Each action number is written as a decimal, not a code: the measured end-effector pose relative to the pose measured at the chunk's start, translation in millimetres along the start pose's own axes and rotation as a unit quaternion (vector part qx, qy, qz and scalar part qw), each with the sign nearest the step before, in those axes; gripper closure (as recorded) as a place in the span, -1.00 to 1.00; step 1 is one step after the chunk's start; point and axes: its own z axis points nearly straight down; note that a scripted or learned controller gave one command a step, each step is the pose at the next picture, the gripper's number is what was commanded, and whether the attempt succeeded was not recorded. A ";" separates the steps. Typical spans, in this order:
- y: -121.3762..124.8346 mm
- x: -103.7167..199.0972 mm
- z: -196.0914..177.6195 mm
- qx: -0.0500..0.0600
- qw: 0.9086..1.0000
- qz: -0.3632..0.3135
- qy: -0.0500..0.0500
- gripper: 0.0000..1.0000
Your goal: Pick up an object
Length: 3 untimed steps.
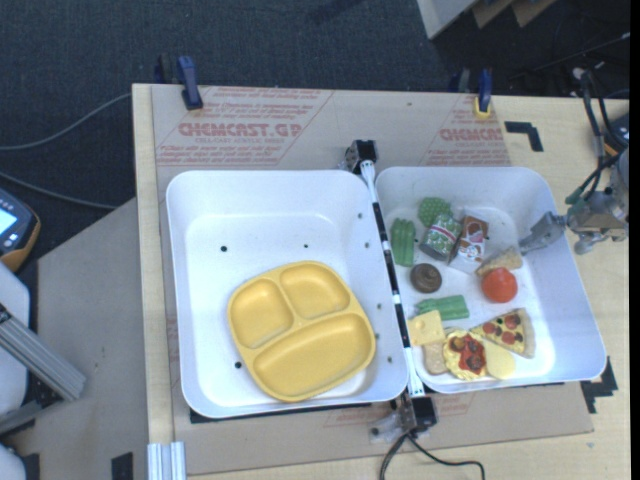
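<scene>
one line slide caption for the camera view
Pincer over the right bin of toy food; yellow divided plate in the left bin.

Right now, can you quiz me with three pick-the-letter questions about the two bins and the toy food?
1. Where is the yellow tray?
A. in the left bin
B. in the right bin
C. on the floor

2. What colour is the tomato?
A. blue
B. red
C. white

3. How does the pizza slice lie?
A. flat in the right bin
B. on the yellow tray
C. hanging from the arm

Answers:
1. A, the tray sits on the left bin floor.
2. B, the round tomato is plainly red.
3. A, the slice lies flat near the front of the right bin, beside other toy food.
</scene>
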 end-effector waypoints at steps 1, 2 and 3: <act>6.1 63.4 99.4 0.005 1.000 -0.003 0.004 -1.00; -22.7 69.6 112.4 0.003 1.000 0.000 0.002 -1.00; -20.5 68.9 100.9 0.000 1.000 0.000 0.000 1.00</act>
